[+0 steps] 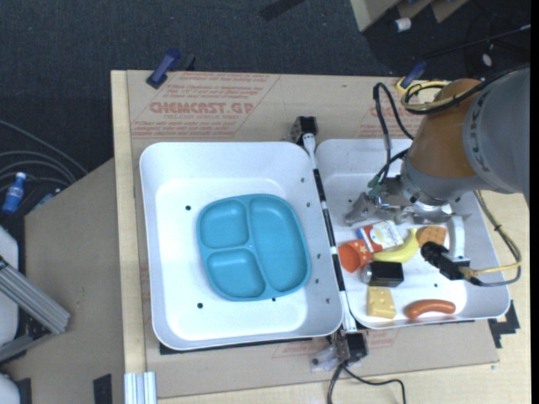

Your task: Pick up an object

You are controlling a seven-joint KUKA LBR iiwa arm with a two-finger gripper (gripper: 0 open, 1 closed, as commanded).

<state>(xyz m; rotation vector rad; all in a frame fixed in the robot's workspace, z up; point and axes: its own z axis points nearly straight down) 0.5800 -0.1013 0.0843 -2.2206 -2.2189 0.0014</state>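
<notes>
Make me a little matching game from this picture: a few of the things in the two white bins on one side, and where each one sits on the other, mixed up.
Things:
1. blue plate
2. sausage
3. banana
4. cheese wedge

Places:
A. right bin, along its near edge, closest to the right corner
B. left bin, in the middle
C. right bin, near edge, just left of the sausage
D. right bin, middle, just under the gripper

Pairs: 1-B, 2-A, 3-D, 4-C
</notes>
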